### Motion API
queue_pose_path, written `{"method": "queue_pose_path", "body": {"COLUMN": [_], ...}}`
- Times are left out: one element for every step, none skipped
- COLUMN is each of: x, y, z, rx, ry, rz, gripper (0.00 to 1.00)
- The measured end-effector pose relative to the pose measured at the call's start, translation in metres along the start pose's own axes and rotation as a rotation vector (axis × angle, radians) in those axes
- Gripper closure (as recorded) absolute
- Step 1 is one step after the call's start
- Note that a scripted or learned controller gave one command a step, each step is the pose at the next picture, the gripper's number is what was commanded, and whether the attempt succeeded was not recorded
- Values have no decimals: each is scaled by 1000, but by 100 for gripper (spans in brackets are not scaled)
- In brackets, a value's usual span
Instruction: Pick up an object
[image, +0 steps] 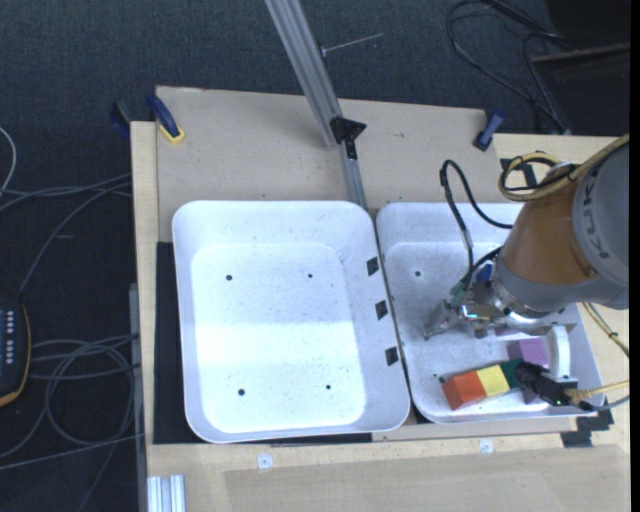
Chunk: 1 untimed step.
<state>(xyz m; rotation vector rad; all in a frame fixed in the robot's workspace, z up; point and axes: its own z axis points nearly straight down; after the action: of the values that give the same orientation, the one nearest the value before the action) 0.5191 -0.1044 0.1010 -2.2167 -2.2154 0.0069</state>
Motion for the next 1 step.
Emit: {"method": "queue_pose_path", "body": {"x": [0], "y": [0], "z": [2], "rx": [-5], "ry": [0], "rz": [-1], "gripper": [0]}}
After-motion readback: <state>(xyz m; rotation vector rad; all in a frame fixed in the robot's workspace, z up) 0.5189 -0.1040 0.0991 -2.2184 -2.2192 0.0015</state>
